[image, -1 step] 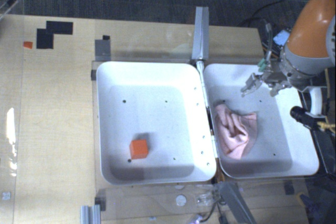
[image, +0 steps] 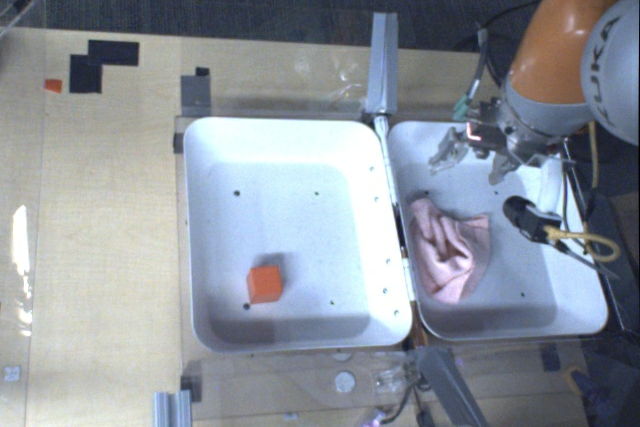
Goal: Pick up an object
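**Cloth nearest, toward the front-left of my open gripper**

Counting from the left, I have two white bins and one loose thing in each. The left bin [image: 290, 165] holds a single orange cube [image: 265, 284], near its front-left corner and apart from the walls. The right bin [image: 560, 305] holds a single pink cloth [image: 450, 250], bunched against its left wall. The cloth's longer run follows that wall toward the front edge.

My gripper [image: 472, 160] hangs over the back half of the right bin. Its fingers [image: 445, 153] are spread and nothing is between them.

The cloth lies just toward the front-left of me, in the same bin. The cube sits well apart, across the divider. I judge the cloth the closer pick: a short move toward the front edge, then down.
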Tool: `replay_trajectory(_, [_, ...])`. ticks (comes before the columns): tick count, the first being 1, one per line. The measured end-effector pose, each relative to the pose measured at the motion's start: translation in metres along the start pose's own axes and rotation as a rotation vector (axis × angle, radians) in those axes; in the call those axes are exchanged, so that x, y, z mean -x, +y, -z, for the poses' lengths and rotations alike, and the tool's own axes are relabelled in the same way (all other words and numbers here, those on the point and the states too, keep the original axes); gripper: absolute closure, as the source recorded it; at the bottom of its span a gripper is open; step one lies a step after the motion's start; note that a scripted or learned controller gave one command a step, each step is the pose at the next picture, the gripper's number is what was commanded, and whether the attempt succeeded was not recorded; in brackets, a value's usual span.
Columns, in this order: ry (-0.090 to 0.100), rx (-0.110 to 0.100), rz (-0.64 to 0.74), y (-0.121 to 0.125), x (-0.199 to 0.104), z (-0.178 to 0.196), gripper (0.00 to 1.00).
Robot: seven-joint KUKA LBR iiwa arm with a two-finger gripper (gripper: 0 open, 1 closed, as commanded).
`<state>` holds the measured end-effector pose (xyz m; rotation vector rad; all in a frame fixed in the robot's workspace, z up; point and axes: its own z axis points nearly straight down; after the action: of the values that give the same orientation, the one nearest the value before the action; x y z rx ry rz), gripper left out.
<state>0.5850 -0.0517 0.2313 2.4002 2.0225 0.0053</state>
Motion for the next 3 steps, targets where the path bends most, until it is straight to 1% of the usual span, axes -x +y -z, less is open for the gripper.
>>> replay_trajectory(1, [0.000,0.004,0.139,-0.020,0.056,-0.136,0.00])
replay_trajectory(2, [-0.002,0.005,0.507,-0.059,0.061,-0.051,0.00])
replay_trajectory(3, [-0.002,0.005,0.410,-0.032,0.076,0.027,0.00])
